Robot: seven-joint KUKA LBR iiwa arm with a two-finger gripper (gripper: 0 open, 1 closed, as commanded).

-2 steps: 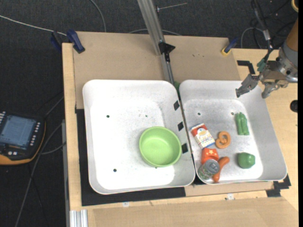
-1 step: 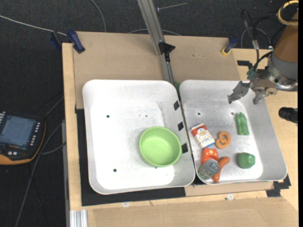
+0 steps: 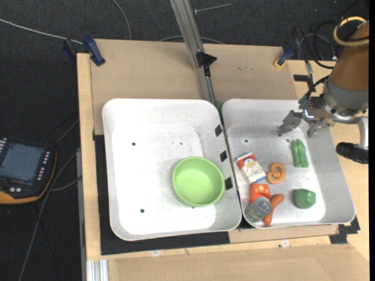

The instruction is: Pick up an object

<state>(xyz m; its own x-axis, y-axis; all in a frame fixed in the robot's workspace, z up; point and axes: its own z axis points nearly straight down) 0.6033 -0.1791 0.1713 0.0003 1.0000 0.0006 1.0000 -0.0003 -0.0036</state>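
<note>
Green pod-shaped toy (image 3: 299, 153) in right bin (image 3: 334, 180), far side — nearest pick candidate.

Gripper (image 3: 300, 123) hovering just above and beyond toy, fingers spread, nothing between them. Other items toward near side: carton (image 3: 251, 168), orange ring (image 3: 276, 172), green pepper (image 3: 304, 198), can (image 3: 258, 208). Green bowl (image 3: 198, 181) in left bin (image 3: 117, 157). Recommended: centre over pod, align fingers across its narrow width, descend straight — keep clear of bin wall, close only once fully astride.

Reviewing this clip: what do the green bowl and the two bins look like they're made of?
Green bowl: probably plastic, matte, judging by its uniform lime colour and soft, dull highlights. Left bin and right bin: likely thin moulded plastic, white with a slight sheen, given their rounded corners and raised lips; painted metal can't be ruled out.
</note>
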